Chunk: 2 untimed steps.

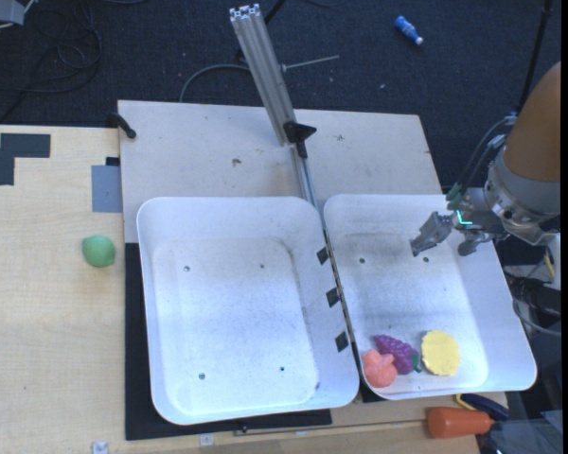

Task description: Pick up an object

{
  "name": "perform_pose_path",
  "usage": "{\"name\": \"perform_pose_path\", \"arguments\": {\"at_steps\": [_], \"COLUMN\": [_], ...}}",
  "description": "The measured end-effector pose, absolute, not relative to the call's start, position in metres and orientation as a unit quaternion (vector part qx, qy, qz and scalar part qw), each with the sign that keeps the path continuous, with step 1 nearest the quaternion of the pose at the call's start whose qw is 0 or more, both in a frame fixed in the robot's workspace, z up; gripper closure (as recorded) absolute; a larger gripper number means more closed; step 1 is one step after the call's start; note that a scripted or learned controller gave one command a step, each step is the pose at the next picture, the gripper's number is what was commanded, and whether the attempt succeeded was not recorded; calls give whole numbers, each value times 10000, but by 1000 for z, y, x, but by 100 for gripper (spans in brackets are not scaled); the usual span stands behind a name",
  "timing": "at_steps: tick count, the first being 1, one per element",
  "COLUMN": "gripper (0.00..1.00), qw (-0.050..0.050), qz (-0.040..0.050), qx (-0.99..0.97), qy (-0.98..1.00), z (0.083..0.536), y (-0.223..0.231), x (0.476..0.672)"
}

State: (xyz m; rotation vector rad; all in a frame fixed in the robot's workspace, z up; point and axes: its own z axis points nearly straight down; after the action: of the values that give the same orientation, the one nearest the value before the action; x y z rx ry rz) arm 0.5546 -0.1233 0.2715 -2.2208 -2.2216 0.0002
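The gripper point(447, 236) hangs over the upper right part of the right bin point(523, 348), with nothing between its fingers; they look spread apart, though at this size the gap is hard to judge. The things worth picking lie well below the jaws, toward the near edge of the same bin: a yellow disc point(440, 353), a purple lump point(394, 349) touching its left side, and an orange piece point(380, 368) pressed against the purple one. The step in hand seems to be choosing a target and travelling to it. To do it well, the arm point(535, 159) should carry the jaws down the bin to the cluster and settle on the yellow disc, since its right side faces bare floor and one finger can drop there without nudging a neighbour. The jaws should straddle the disc before closing. The wrist leans in from the right over the bin's rim, the fingers angled down and leftward, apart from the bin floor. The left bin point(161, 225) lies across the divider, far to the jaws' left.
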Motion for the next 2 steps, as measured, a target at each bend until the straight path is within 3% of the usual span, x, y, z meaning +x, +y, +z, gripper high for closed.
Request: {"name": "perform_pose_path", "arguments": {"at_steps": [1,2], "gripper": [0,0], "qw": [2,23], "qz": [1,18], "qx": [-7070,-7069], "qy": [-7073,-7073], "z": [271,209], "y": [-123,-119], "x": [555,554]}}
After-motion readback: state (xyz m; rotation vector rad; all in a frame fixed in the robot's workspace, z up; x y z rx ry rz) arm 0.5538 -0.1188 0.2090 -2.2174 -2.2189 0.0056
